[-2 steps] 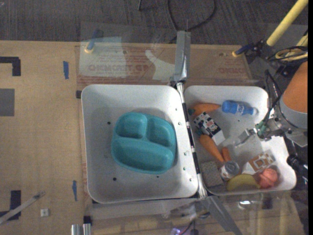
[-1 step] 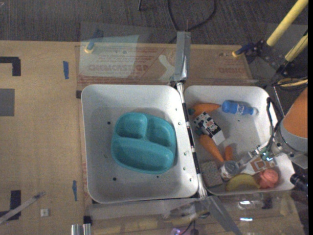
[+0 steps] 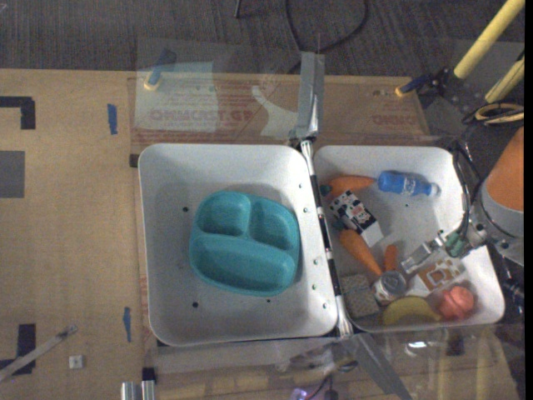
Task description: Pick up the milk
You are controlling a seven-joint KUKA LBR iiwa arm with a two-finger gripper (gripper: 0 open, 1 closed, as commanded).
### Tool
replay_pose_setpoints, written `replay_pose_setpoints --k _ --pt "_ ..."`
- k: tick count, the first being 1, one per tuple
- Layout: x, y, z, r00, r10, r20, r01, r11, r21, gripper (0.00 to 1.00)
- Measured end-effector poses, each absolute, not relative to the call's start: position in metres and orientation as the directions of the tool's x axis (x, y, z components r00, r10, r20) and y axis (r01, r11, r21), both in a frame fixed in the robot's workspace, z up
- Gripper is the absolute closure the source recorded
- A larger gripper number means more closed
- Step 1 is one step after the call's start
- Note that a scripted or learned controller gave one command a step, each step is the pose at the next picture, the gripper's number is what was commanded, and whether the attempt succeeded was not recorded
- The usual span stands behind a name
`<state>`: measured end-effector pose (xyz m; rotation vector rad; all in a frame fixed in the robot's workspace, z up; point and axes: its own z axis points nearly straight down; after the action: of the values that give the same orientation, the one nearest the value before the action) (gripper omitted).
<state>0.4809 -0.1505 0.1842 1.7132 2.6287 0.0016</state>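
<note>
Over the right bin (image 3: 479,302), the gripper (image 3: 420,255) sits low near the front, reaching in from the right, fingers slightly parted with nothing between them, just above a metal can (image 3: 389,286). Milk carton (image 3: 353,212), cow-patterned, lies on its side near the bin's left wall, apart from the gripper, with one carrot (image 3: 350,183) behind it, another carrot (image 3: 362,253) in front, and a blue bottle (image 3: 405,183) further back. Left bin (image 3: 162,298) holds a teal divided plate (image 3: 244,242); a peach (image 3: 455,302) and a yellow piece (image 3: 410,311) sit at the right bin's front edge.
</note>
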Motion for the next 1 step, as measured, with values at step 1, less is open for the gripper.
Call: replay_pose_setpoints --k 1 --pt "0.4823 -0.2027 0.0958 -0.49 0.871 -0.005 0.871 0.491 0.007 0.0"
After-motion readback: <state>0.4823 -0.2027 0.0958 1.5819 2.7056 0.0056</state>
